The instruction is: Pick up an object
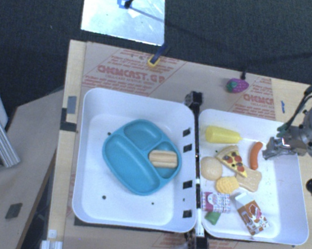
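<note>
Pincer hovers at the right bin's upper right, with the toy sausage just to its left.

From the camera above the table, the grey arm's two-finger pincer (275,146) hangs over the shallow white right-hand bin (296,194). Nothing shows between its tips, and how wide they stand is too small and blurred to tell. Taking the pincer as the landmark, the slim red-orange plastic sausage (255,155) lies just left of it and a little lower, its long axis running almost straight up and down the view. Further left of the pincer lie a yellow plastic corn-like piece (221,135) and a toy pizza slice (233,160). Judged nearest, the sausage looks the likely pick, calling for a short shift leftward and a grip across its narrow width.
</note>
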`<control>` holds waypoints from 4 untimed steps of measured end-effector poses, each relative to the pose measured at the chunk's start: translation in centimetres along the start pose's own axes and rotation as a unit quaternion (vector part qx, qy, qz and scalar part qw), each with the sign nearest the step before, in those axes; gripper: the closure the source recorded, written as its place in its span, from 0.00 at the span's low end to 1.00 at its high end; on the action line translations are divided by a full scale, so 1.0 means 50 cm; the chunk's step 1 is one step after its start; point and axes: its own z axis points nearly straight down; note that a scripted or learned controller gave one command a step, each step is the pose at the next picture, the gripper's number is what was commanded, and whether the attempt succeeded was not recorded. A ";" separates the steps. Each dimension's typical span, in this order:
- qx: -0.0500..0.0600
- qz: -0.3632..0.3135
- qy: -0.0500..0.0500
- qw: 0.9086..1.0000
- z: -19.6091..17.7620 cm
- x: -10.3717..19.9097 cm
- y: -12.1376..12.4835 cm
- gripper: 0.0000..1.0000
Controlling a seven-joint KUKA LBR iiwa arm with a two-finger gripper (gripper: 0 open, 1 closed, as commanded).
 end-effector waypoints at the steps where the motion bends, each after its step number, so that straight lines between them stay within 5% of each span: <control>1: 0.000 -0.001 0.000 1.000 0.012 0.086 0.049 1.00; 4: 0.000 0.000 0.001 1.000 -0.003 0.364 0.155 1.00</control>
